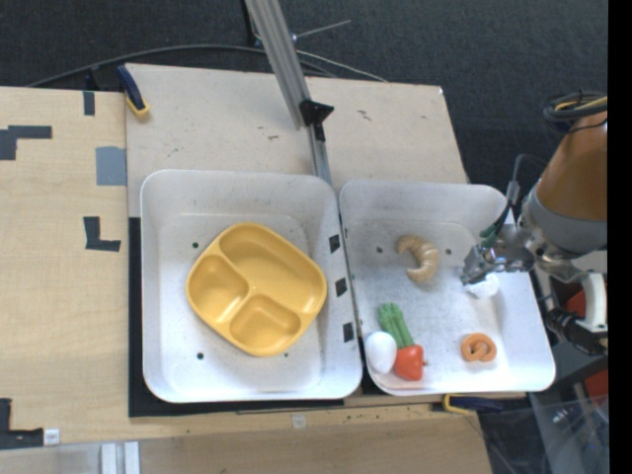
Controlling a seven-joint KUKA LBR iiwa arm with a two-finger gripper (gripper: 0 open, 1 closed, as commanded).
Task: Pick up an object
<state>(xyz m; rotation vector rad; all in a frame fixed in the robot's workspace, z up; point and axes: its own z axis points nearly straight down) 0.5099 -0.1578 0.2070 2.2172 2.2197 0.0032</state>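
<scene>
- We saw the tabletop [247,126] carrying two shallow white bins side by side, the left bin [158,265] and the right bin [444,200].
- In the left bin lay a yellow tray [257,287] with three compartments, flat and a little turned, near the middle of the bin.
- In the right bin we counted several small things: a beige croissant [420,259] near the middle, an orange ring [478,348] toward the front right corner, and at the front left a red piece [409,361] with a green stalk [395,322] above it, touching a white egg-like thing [380,350] on its left.
- The grey arm [578,191] with its orange band came in from the right side, and the jaws [481,273] were low over the right part of the right bin.
- Just under the jaws there was a small white object [484,286] (we could not tell what it was).
- We could not tell if the jaws were wide or narrow, or if they pressed on the white object; the picture was too small at that place.
- The croissant was near the jaws, on their left, but apart from them.
- A grey metal rail [281,52] crossed the tabletop at a slant from the top, ending above the place where the two bins meet.
</scene>
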